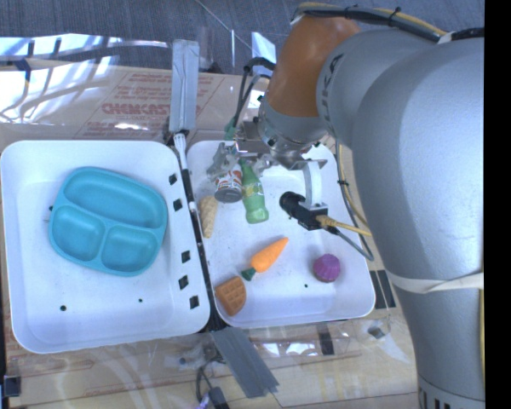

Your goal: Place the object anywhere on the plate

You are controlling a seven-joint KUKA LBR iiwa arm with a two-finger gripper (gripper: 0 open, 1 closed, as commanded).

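Observation:
A blue three-compartment plate (108,220) lies in the left bin (34,313), nothing on it. My gripper (236,162) hangs low over the back left corner of the right bin (345,301). It sits directly above a small tin can (228,187) and the top of a green bottle (255,198), both lying on the bin floor. The wrist's metal parts hide how the gripper meets them.
The right bin also holds a pale cone-shaped piece (208,216) by the left wall, an orange carrot (267,255), an orange waffle-like piece (231,295) and a purple ball (327,267). The ridge between the bins (190,228) separates them from the plate. The arm covers the right side.

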